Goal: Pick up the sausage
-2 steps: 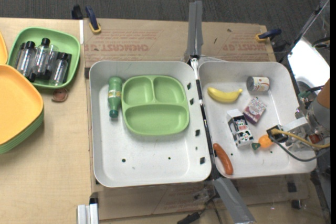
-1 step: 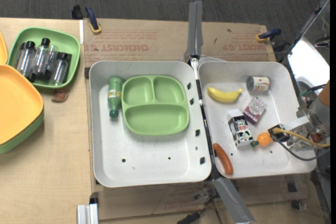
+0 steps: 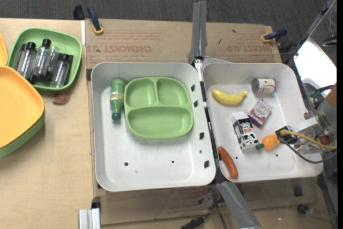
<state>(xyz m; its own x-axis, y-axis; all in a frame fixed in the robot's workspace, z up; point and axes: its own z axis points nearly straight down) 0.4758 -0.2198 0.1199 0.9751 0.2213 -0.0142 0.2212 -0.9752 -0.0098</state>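
The sausage (image 3: 228, 162) is reddish-brown and lies slantwise in the front left corner of the right bin (image 3: 268, 169), against the bin's left wall. My gripper (image 3: 317, 134) hangs over the right rim of that bin, well to the right of the sausage and apart from it. Nothing can be seen held in it. An orange carrot-like toy (image 3: 269, 141) lies between the gripper and the sausage.
The right bin also holds a banana (image 3: 229, 96), a small can (image 3: 263, 85), a pink box (image 3: 260, 112) and a white carton (image 3: 245, 133). In the left bin (image 3: 150, 163) are a green divided plate (image 3: 158, 106) and a green bottle (image 3: 117, 98).
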